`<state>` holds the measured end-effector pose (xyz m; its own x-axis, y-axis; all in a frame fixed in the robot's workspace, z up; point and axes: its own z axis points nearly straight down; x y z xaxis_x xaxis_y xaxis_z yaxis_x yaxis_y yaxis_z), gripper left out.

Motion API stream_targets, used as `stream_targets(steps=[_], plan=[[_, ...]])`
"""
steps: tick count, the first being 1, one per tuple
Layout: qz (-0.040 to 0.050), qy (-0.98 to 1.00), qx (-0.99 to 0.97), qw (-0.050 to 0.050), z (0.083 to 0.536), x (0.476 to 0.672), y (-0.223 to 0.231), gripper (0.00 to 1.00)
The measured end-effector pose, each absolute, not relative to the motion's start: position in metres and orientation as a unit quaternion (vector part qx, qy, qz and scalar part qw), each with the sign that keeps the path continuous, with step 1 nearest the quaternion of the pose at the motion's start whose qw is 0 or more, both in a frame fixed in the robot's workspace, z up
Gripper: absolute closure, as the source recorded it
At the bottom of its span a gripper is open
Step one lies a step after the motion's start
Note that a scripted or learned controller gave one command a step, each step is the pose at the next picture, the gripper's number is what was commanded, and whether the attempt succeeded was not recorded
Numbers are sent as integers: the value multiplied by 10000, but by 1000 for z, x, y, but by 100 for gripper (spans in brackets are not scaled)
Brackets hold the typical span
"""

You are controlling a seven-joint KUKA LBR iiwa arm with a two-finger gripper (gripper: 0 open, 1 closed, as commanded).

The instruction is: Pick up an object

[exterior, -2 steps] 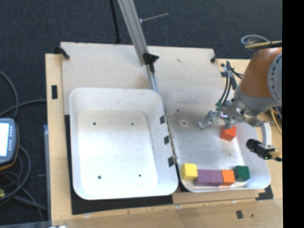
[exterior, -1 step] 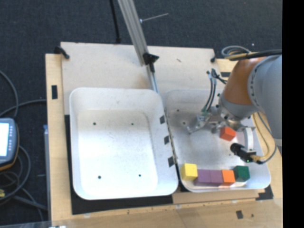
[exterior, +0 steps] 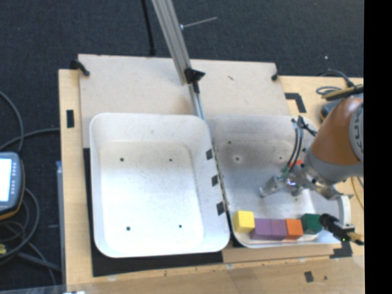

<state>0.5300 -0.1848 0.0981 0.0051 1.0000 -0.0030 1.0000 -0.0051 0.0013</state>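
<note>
right bin (exterior: 245,133): yellow (exterior: 245,220), purple (exterior: 271,228), orange (exterior: 294,226), green (exterior: 311,223) blocks | fingers (exterior: 275,187): apart

Evenly lit, mildly soft and grainy; faint glare on left shallow white plastic bin (exterior: 104,164), weak shadows.

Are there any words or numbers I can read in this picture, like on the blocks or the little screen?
No readable text anywhere.
Screen device at the left edge: lit, but too small and blurred to read.
Yellow block, purple block, orange block, green block: plain faces, no letters or numbers.
Both white bins: dark dots, no writing.
</note>
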Motion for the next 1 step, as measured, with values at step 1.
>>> stream_targets(steps=[1], plan=[[15, 7087, 7055, 42, 98, 609, -204, 0]])
